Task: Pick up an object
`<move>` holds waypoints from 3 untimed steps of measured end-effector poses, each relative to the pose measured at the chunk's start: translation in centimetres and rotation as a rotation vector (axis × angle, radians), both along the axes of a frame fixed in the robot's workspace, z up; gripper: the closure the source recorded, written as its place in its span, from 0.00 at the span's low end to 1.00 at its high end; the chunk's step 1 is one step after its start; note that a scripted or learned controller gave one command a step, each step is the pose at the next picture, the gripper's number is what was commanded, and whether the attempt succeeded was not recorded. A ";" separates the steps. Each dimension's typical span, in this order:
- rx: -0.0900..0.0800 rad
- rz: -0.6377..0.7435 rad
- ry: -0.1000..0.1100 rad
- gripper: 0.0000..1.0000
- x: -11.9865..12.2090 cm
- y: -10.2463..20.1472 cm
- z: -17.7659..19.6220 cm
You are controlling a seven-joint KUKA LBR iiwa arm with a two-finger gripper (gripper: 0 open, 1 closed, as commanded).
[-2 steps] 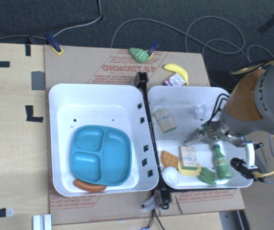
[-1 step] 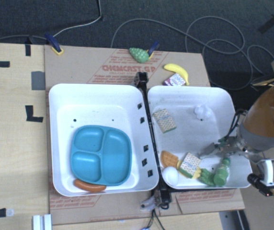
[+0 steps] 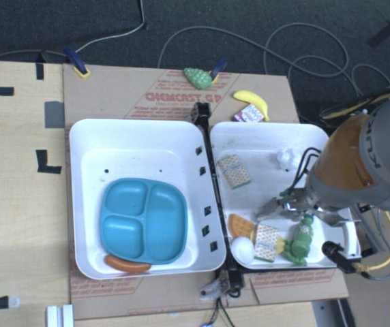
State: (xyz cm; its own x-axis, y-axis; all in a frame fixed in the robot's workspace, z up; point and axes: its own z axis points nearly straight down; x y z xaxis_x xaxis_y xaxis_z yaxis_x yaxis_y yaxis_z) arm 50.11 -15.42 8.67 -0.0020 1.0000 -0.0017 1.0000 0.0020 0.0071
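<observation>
- Camera view, the task's things: the right bin (image 3: 318, 136) holds the candidates. A green bottle (image 3: 300, 240) lies near its front wall, just beside a patterned packet (image 3: 266, 241), a waffle-like orange piece (image 3: 241, 225) and a white egg (image 3: 242, 249). A second patterned packet (image 3: 234, 170) lies apart, nearer the divider, and a small pale object (image 3: 285, 158) sits toward the back.
- Camera view, the gripper (image 3: 281, 206): it hangs low over the right bin, just above the bottle's neck end. Whether its jaws are apart or together cannot be told from this angle, and nothing is seen between them.
- Handling, as a judgement: the bottle looks like light, stiff toy plastic, smooth and rounded, so it may roll or slip; a hold across its narrower neck seems safest. The packets look flat and soft, hard to pinch off the floor. The egg is round and likely to squirt out.
- Surface and room: the bin floor is smooth white plastic with low walls; the front cluster is crowded, with pieces touching or nearly so, leaving little room for fingers. The left bin (image 3: 86, 148) holds a blue divided plate (image 3: 144, 221) and a sausage (image 3: 127, 264).
- Outside the bins, on the cardboard (image 3: 113, 94), lie a banana (image 3: 252, 101) and a green object (image 3: 198, 78).
</observation>
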 end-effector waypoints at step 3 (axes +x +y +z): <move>0.002 0.000 0.007 0.00 2.3 12.5 9.8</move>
State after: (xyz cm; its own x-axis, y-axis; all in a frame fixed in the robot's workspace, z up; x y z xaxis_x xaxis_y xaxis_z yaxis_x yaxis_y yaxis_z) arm 52.40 -2.95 18.44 -0.0022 1.0000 0.0007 1.0000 0.0022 0.0001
